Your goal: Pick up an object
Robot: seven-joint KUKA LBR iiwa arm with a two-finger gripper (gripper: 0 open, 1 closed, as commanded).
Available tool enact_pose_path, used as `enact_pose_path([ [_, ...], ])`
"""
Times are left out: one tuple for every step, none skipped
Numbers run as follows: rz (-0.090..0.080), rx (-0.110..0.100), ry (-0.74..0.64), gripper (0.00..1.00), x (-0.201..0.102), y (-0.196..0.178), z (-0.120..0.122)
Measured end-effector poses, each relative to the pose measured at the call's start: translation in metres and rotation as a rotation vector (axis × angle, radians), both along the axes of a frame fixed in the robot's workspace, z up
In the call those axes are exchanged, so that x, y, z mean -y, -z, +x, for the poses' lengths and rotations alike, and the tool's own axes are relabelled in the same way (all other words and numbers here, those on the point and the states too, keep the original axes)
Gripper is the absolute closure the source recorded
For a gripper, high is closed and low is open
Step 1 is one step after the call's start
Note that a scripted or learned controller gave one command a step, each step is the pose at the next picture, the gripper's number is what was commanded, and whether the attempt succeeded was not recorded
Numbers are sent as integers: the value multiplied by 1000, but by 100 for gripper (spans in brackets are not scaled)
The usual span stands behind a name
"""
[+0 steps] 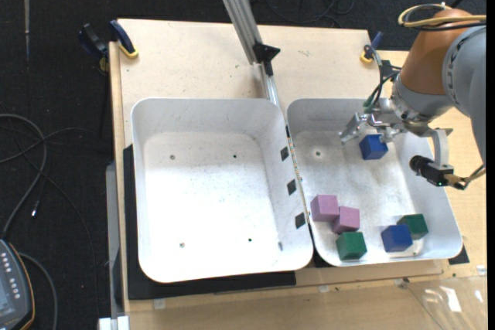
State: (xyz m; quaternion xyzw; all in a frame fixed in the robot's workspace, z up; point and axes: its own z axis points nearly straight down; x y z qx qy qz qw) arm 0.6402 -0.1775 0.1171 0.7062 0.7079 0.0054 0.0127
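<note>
Gripper hangs above the right bin, a blue cube between its fingers; whether they clamp it I cannot tell. Lift straight up, slowly, away from the blocks at five o'clock.

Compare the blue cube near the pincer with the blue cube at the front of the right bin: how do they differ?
The blue cube near the pincer sits toward the back of the right bin; the front blue cube lies near the front rim. The first sits directly beneath the pincer with no blocks beside it; the second sits beside a green cube. Both are blue and look similar in size.
</note>
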Motion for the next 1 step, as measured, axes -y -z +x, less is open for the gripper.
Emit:
enact_pose_path([
  [11, -27, 1, 0, 13, 15, 9],
])
